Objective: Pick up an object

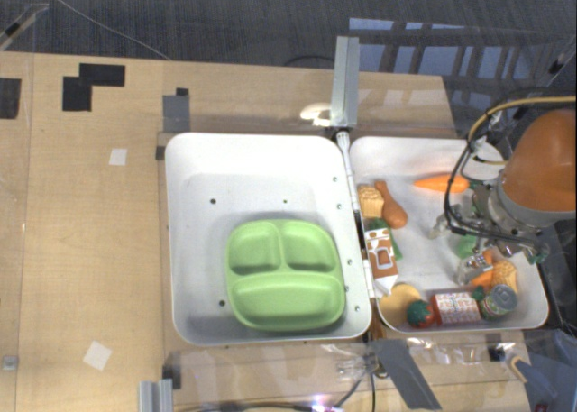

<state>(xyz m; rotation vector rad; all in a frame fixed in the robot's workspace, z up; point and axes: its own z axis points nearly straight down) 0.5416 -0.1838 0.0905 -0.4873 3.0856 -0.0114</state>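
- I have the arm (541, 167) reaching in from the right, hanging low over the right bin (397, 153); its wrist and cabling hide the gripper (482, 252), so I cannot tell how the jaws stand or whether they have hold of anything.
- The likeliest target, by my reading, is the small cluster just below the wrist near the bin's right wall: a bit of green, something orange, and a yellow corn-like piece (505, 273). They lie touching one another, partly hidden.
- These look like toy foods, which I judge light, stiff and smooth-skinned, so apt to slip or roll out of a pinch. I would close across the narrow middle of the corn piece, not its tapered ends.
- The crowding is a worry: the jaws may nudge a neighbour instead.
- Easier picks lie apart: the carrot (442, 184) near the far wall, alone and slender, best taken across its thick end.
- The can (458, 307) along the near wall lies on its side, round and likely to roll.
- The green divided plate (284, 273) sits in the left bin (189, 221), wide and flat, poor for a pinch.
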